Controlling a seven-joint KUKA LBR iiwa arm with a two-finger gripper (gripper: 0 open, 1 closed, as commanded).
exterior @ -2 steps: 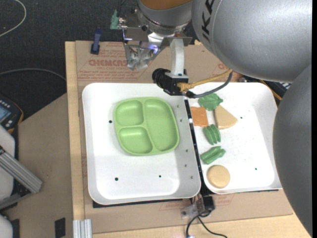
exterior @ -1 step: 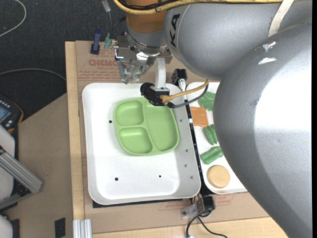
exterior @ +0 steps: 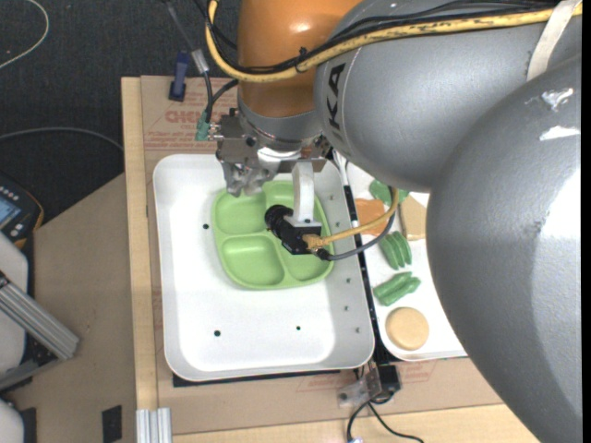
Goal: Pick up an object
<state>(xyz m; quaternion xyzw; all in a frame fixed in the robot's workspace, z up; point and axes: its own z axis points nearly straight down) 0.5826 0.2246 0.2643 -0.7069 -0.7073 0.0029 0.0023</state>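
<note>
**Tool low over the green tray, with the arm blocking the view of the grasp**

Nearest the camera, at the 5 o'clock side of the picture, a round tan disc lies at the front of the right bin. Just beyond it lie green bean pods, with more green and orange pieces farther back at about 3 o'clock, partly hidden by the arm. Any of these could be the object to pick, but the tool is not over them.

In the left bin, toward its far half, sits a green divided tray. The tool hangs right at the tray's far edge, around 12 o'clock from the tray's centre, with a black fitting and cable draped across the tray's right compartments. Whether the tool is apart or together I cannot tell; the wrist body covers it.

Risks, as I judge them:

- The tray is wide, shallow and thin-rimmed. A pinch on its rim could slip, or lift one side so the tray tips and drops.
- If the tool comes down on the tray's flat floor, it would close on nothing.
- The loose cable could catch the tray's rim and drag it as the arm rises.
- The tray sits close to the bin's right wall, leaving little room on that side.
</note>
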